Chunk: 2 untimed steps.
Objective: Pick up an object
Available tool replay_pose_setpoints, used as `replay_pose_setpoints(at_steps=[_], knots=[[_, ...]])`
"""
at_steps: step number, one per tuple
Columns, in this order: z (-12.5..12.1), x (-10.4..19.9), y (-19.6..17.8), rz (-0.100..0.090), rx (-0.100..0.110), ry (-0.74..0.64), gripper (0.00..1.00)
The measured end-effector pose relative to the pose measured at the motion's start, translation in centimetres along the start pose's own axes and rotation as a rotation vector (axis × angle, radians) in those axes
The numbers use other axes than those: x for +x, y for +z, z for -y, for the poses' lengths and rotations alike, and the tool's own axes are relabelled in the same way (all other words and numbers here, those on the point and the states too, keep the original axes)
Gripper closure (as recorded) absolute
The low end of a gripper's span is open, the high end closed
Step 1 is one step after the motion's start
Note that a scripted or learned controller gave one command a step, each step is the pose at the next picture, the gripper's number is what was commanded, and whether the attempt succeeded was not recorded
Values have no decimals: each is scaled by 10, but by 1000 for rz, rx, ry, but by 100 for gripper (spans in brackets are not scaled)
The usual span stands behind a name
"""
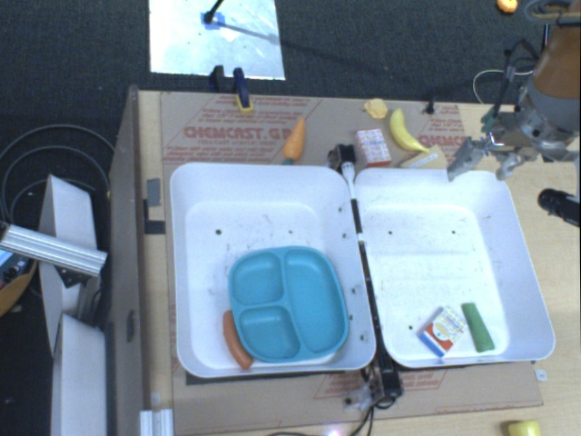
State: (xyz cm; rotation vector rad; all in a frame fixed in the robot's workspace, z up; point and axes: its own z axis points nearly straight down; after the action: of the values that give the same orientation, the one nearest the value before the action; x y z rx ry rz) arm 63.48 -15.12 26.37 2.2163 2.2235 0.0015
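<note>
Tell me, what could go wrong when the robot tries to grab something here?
1. The hand hovers over the right bin's far rim, away from the box and green block in the near corner. It may close on nothing.
2. Box and block lie close together near the wall, so the hand could nudge one while reaching for the other.
3. The hot dog sits tight beside the blue plate, leaving little room.

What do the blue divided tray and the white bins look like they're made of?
The blue divided tray looks like moulded plastic: even colour, rounded compartments, a soft sheen. The two white bins also look like thin formed plastic, smooth with rounded corners and a matte, scuffed floor. Neither can be confirmed from the look alone.
</note>
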Motion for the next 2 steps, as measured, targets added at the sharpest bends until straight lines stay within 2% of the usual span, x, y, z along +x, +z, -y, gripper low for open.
replay_pose_setpoints(at_steps=[1,2], knots=[[34,-57,186,-1,5,8,0],[86,-34,153,-2,4,3,0]])
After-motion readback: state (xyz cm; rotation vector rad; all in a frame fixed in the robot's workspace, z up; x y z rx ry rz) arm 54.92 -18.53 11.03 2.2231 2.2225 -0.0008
